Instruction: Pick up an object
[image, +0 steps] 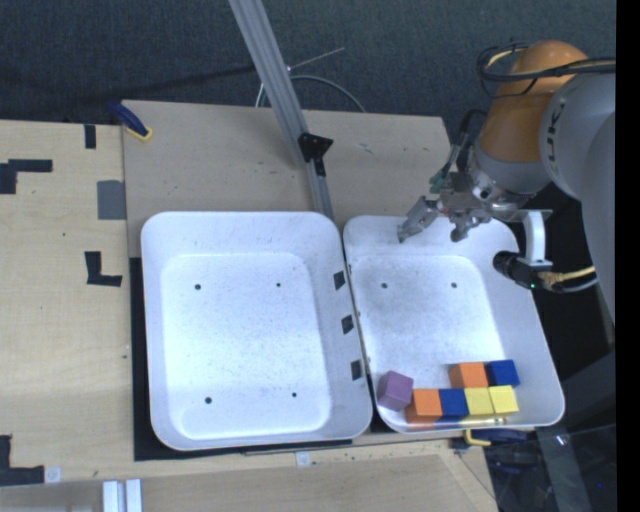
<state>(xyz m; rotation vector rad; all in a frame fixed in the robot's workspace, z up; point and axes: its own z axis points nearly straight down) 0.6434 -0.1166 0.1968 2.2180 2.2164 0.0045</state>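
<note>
Two bins side by side, blocks (462, 392) clustered in right bin's (420, 300) near corner, gripper (433, 231) over its far rim

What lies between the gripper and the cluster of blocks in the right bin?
In the camera view, bare white floor of the right bin separates the gripper, open at the far rim, from the blocks along the near edge.

Even overhead light, soft shadows, white bins (240, 225) slightly glary, mild grain
</note>
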